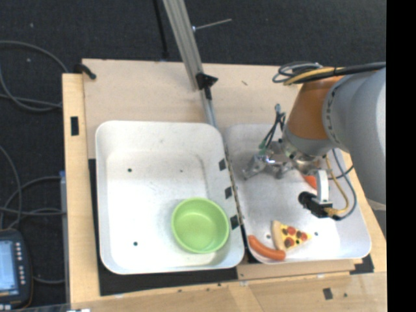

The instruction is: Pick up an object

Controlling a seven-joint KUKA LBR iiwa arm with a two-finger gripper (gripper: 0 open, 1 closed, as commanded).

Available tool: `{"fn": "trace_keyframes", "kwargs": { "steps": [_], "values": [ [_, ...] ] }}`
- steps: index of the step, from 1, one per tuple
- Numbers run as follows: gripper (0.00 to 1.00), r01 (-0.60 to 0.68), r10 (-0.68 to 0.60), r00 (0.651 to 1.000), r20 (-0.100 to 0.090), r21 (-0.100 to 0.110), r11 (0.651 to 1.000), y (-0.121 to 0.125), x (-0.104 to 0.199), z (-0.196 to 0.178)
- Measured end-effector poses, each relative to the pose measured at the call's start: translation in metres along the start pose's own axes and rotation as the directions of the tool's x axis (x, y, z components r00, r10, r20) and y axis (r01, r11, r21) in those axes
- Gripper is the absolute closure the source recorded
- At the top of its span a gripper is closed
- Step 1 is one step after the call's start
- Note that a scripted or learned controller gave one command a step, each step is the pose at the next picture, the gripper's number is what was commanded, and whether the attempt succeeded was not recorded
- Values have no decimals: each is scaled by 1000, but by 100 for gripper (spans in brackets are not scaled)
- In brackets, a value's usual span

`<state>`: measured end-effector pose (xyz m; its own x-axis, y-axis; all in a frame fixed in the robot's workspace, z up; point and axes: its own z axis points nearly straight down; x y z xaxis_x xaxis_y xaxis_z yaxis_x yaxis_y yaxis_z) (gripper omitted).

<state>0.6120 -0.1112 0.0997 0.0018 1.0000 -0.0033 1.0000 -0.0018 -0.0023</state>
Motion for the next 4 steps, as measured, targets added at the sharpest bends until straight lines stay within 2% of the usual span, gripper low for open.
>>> {"fn": "trace_keyframes", "kwargs": {
  "steps": [1, 2, 3, 4],
  "values": [
    [100, -3, 3, 1000, -3, -5, 1000, 1, 0, -13],
    [100, 0, 0, 1000, -3, -8, 1000, -7, -5, -64],
    [100, 5, -5, 1000, -3, -8, 1000, -5, -4, -108],
    [100, 6, -6, 1000, -3, -11, 1000, -4, 2, -171]
  ]
}}
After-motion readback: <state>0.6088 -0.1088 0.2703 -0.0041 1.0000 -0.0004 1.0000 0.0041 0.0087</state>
